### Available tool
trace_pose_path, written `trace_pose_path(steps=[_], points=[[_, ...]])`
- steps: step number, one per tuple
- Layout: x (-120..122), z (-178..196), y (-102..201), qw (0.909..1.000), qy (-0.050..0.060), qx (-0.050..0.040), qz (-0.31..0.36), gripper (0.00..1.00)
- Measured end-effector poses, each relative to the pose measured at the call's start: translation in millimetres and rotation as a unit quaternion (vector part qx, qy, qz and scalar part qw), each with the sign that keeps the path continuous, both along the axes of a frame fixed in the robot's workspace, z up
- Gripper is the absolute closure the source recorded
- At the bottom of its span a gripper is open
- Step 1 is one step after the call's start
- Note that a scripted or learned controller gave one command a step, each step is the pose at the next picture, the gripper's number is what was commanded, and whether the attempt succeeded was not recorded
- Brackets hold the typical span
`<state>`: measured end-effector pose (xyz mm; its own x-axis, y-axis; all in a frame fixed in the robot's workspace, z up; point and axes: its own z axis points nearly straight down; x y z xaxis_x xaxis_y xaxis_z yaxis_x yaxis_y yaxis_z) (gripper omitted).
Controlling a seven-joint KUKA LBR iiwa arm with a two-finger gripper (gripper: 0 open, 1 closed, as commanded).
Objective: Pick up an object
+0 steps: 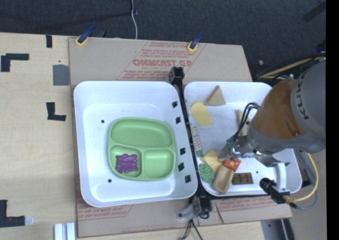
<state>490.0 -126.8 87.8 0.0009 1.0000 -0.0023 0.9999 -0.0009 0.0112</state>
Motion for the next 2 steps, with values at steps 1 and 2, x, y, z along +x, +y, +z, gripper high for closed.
trace_pose_path(steps=[1, 2], points=[[29.1, -0.4, -86.0, 1.0, 0.003, 0.003, 0.001, 0.0], [97.9, -0.3, -32.3, 1.0, 0.002, -0.0006, 0.004, 0.0]])
